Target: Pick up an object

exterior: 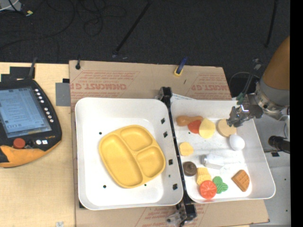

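My gripper [235,117] hangs over the far right part of the right bin [263,174], just above and touching or nearly touching a tan round disc [225,128]. Close by lie a white egg [236,142], a pale yellow round piece [207,128], a red piece [194,126] and an orange-brown sausage shape [183,120]. Nearer the front are a small yellow piece [186,149], a brown doughnut [190,168], a clear bottle [216,161], a corn cob [203,175], a tomato [207,189], a green sprig [219,184] and a waffle [241,179].
The left bin [90,122] holds a yellow divided plate [131,155]. A black ridge [172,141] separates the two bins. A teach pendant [26,119] lies on the bench at the far left. The arm [277,79] comes in from the right.
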`<state>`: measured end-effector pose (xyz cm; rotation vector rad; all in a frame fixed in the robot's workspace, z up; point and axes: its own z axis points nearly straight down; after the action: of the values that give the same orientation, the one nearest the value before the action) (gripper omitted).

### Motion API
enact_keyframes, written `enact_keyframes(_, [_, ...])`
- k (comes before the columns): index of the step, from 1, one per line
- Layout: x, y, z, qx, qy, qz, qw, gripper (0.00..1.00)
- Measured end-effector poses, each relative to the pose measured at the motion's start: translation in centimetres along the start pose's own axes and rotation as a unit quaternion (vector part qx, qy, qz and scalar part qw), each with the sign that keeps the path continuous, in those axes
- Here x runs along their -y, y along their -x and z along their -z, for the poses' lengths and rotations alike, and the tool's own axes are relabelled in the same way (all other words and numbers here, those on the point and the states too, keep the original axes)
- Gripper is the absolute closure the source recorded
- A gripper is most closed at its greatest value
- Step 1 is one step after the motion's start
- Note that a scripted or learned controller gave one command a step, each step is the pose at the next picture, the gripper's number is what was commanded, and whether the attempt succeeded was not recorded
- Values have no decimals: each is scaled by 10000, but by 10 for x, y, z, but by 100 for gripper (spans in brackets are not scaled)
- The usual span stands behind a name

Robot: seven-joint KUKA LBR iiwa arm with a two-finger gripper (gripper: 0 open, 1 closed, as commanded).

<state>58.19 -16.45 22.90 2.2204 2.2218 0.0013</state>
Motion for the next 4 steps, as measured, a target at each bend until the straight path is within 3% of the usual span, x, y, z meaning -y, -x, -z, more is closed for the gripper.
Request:
enact_keyframes(2, [31, -101, -3, -9, -30, 10, 10000, 100])
enact_keyframes(3, [57, -124, -11, -7, -35, 2, 10000, 100])
enact_keyframes(4, [47, -121, 6, -1, -14, -1, 10000, 100])
